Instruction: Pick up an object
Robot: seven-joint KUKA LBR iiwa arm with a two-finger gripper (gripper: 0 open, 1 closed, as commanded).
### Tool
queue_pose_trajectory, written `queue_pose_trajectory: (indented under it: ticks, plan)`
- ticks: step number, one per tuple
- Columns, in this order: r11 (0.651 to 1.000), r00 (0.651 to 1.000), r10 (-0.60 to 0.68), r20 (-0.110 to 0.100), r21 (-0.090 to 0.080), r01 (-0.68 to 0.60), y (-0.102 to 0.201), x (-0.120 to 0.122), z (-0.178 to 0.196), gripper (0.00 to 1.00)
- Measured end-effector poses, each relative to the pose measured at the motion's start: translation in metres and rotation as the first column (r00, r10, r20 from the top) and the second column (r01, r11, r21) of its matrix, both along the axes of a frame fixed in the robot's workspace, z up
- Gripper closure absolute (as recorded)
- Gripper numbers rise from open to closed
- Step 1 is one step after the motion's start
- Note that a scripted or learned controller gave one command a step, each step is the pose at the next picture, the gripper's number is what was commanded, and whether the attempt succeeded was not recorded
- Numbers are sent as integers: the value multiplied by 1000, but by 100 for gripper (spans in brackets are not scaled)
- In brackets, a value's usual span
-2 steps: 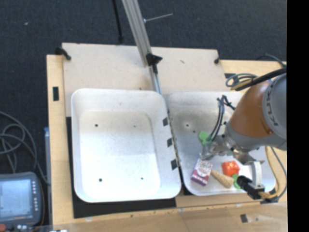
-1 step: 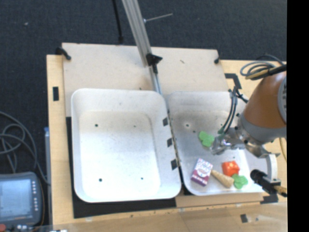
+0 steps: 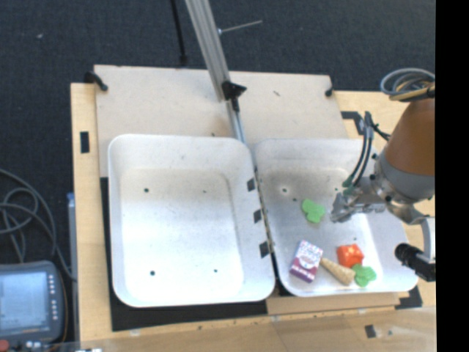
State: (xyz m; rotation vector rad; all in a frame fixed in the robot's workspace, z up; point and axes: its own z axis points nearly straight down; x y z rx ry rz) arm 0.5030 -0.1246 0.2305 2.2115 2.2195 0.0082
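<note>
**Five small objects in the right bin, end effector low beside a green piece**

Two shallow white bins sit side by side on the wooden surface (image 3: 176, 97). The left bin (image 3: 183, 218) has a speckled floor with a few dark dots. The right bin (image 3: 293, 163) holds five small objects, counted one by one:

- one light green piece (image 3: 314, 211), rounded and lumpy, lying alone near the middle of the bin;
- one small purple and white carton (image 3: 305, 261), lying near the front wall of the bin;
- one tan cone-shaped piece (image 3: 337, 271), lying on its side just right of the carton;
- one red-orange block (image 3: 350, 255), just above the cone and close to touching it;
- one second green piece (image 3: 364, 275), darker than the first, at the front right, just beside the cone's wide end.

The last four form a tight cluster along the front of the right bin, apart from the lone green piece.

The arm reaches in from the right, and its end effector (image 3: 343, 210) is low over the right bin, just right of the light green piece and above the red-orange block. Nothing is seen between its fingers; how far apart they stand cannot be told from this view.

One slanted metal post (image 3: 209, 42) rises behind the bins, and one grey screen device (image 3: 28, 303) sits at the lower left on the floor.
</note>
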Motion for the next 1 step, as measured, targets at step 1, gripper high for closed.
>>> queue_pose_trajectory:
  ticks: [1]
  plan:
    - [1000, 1000, 0, -2, 0, 0, -1, 2, 45, 100]
